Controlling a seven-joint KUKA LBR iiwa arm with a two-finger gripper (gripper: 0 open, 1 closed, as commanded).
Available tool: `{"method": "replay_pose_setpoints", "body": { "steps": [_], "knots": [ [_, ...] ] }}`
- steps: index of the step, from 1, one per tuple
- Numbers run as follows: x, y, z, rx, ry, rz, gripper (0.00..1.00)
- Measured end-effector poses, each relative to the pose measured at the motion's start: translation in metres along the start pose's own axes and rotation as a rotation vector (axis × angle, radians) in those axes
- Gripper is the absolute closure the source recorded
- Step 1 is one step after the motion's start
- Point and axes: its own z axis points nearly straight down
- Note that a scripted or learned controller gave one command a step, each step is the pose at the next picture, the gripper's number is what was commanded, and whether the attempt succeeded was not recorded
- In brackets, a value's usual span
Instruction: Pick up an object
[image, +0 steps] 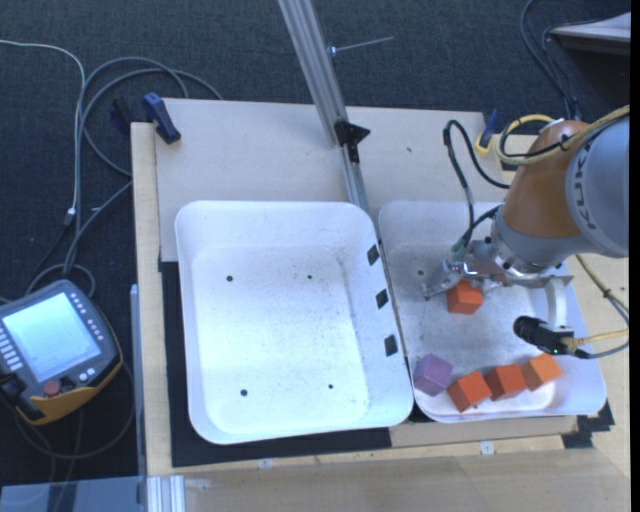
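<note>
Slippage is the risk: the end effector (458, 283) seems closed on an orange cube (465, 298) at the right bin's (400, 232) centre, its three sides exposed at six o'clock.

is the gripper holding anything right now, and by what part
It looks so: an orange block sits at the tips of the gripper over the right bin, gripped near its top. The contact itself is hard to make out.
</note>
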Motion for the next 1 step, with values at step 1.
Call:
{"method": "replay_pose_setpoints", "body": {
  "steps": [1],
  "knots": [
    [-0.0010, 0.0024, -0.0115, -0.007, -0.002, 0.000, 1.00]
  ]
}}
